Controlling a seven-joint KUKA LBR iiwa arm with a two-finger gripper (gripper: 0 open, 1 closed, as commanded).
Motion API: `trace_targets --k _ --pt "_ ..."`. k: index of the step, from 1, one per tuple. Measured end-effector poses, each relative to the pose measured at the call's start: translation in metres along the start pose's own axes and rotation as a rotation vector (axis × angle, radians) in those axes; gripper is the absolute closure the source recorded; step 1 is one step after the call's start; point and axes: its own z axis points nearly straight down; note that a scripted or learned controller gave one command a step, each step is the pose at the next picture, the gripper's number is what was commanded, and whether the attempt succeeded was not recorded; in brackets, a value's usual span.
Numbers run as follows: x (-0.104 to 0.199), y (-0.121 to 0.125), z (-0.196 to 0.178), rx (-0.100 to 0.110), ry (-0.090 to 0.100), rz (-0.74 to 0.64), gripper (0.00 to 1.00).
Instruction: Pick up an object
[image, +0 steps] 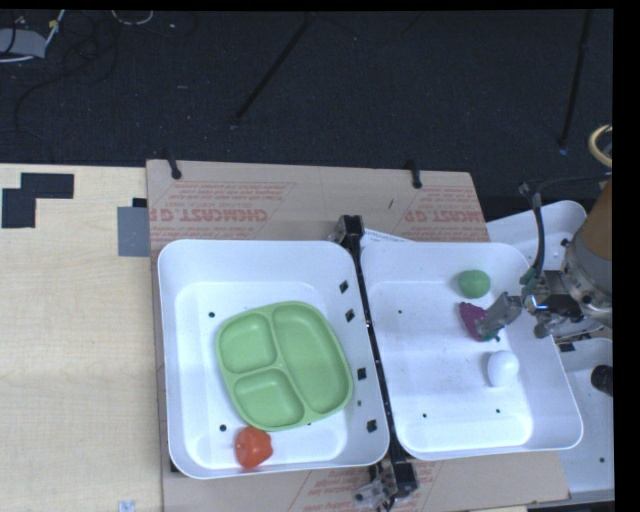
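In the right bin (440, 420) lie three small objects: a green ball (474, 283) near the far right corner, a purple piece (471, 317) just below it, and a white egg-shaped object (501, 369) nearer the front. My gripper (503, 317) reaches in over the bin's right rim. It sits low, right beside the purple piece on its right and above the white object. The wrist hides part of the rim behind it.
The left bin (190, 300) holds a green divided plate (284, 364) and a red tomato-like object (253, 447) at its front edge. A black divider (366, 340) runs between the bins. Cardboard lies under both, with a wooden bench top to the left.
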Motion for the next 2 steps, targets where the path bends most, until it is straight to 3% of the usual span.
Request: trace_targets --k 1,2 --pt "0.0 0.002 -0.005 -0.01 -0.002 -0.002 0.0" --pt "-0.007 0.004 0.056 -0.003 0.0 -0.001 0.0"
